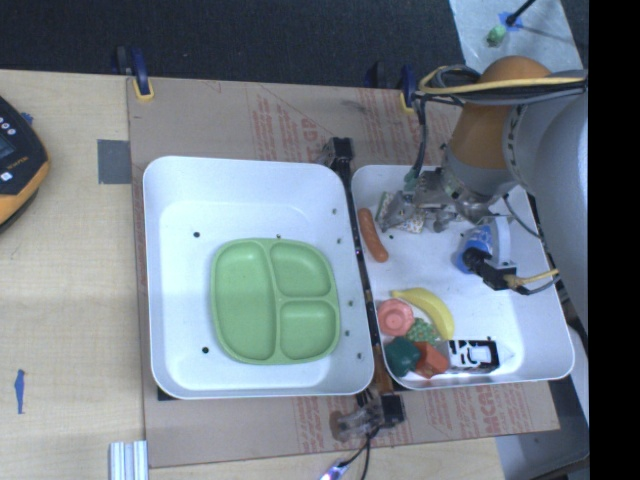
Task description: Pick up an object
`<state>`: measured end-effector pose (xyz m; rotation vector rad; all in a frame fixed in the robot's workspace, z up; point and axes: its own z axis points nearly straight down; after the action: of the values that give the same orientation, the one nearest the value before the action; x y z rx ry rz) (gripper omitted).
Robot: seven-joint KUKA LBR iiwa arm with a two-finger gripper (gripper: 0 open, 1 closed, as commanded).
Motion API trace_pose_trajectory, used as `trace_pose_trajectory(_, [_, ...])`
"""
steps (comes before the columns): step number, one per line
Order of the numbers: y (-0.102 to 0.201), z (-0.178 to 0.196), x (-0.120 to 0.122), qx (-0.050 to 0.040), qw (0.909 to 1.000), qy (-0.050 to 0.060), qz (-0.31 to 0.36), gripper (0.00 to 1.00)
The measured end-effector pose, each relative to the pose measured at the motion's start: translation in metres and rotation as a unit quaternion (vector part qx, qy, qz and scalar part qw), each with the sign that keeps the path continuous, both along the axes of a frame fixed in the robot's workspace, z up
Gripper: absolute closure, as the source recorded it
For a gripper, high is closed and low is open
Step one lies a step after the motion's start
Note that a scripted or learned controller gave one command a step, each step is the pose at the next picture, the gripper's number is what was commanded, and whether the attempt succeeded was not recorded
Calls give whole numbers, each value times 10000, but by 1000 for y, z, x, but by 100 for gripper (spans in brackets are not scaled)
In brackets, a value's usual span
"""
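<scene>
My gripper [398,213] hangs low over the far left part of the right bin [545,363], under the grey arm with its orange band [490,133]. Just left of it an orange-brown sausage [373,235] lies along the bin's left wall, apart from the gripper. In the near part of the bin are a yellow banana [430,307], a pink round toy [395,317], a green toy [404,352], a red-orange piece [432,360] and a black-and-white item [472,353]. I see nothing held by the gripper.
The left bin [175,193] holds a green divided plate [274,301]. A blue and black fitting [482,255] hangs from the wrist over the right bin's middle. A yellow-black device [15,168] lies at the bench's far left.
</scene>
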<state>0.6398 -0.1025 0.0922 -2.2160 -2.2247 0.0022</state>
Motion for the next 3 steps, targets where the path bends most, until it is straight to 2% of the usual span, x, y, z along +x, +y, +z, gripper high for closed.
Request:
trace_pose_trajectory(1, [5, 0, 17, -2, 10000, 1, 6, 0])
trace_pose_trajectory(2, [2, 10, 13, -6, 9999, 111, 31, 100])
trace_pose_trajectory(3, [11, 100, -33, -1, 10000, 5, -8, 100])
